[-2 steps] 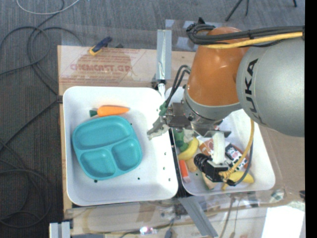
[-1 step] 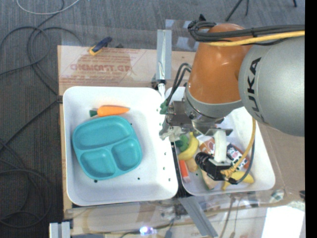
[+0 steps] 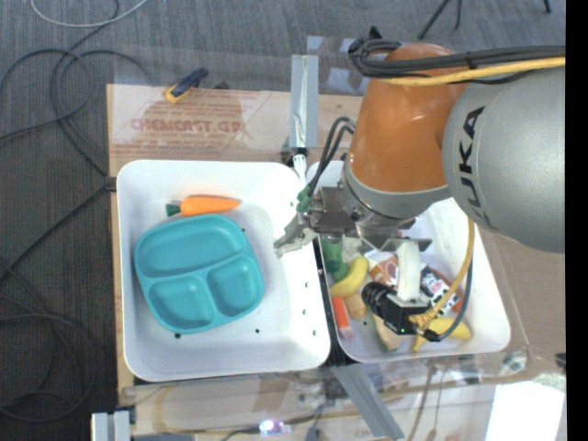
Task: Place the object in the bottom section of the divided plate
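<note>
My fingers (image 3: 292, 232), apparently empty (whether apart or together I cannot tell), hang mid-frame over the left bin (image 3: 276, 338), the divided plate (image 3: 197, 276) lower left, the carrot (image 3: 209, 205) lying crosswise farther left.

grey arm (image 3: 514, 154), orange band (image 3: 404, 127), black lettering, yellow cable.

Teal divided plate (image 3: 197, 276) flat in left bin, toy carrot (image 3: 208, 206) just beside

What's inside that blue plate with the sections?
Nothing lies in the three sections of the divided plate. A toy carrot rests in the left bin beside the plate's far edge. No part of the plate is covered.
</note>
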`<state>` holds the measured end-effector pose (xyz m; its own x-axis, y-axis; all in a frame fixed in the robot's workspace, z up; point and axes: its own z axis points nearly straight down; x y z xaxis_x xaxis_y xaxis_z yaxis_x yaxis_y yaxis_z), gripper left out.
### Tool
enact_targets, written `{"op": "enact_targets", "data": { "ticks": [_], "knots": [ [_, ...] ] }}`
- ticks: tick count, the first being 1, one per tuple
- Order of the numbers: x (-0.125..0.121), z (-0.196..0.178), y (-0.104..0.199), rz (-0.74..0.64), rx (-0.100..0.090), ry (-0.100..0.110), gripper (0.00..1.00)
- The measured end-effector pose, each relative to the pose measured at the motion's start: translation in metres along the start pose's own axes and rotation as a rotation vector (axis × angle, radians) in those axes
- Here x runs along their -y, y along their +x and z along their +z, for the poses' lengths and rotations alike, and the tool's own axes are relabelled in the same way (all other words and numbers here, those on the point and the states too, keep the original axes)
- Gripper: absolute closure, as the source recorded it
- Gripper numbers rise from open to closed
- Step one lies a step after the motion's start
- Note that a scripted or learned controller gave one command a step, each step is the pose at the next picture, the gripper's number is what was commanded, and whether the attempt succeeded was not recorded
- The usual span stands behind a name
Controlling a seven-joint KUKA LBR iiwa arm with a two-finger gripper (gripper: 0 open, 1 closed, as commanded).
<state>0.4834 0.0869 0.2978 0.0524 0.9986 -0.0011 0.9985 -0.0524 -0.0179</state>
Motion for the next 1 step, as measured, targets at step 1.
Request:
{"op": "enact_targets", "data": {
  "ticks": [1],
  "knots": [
    [0.0002, -0.0079, 0.0007, -0.002, 0.0, 0.005, 1.0]
  ]
}}
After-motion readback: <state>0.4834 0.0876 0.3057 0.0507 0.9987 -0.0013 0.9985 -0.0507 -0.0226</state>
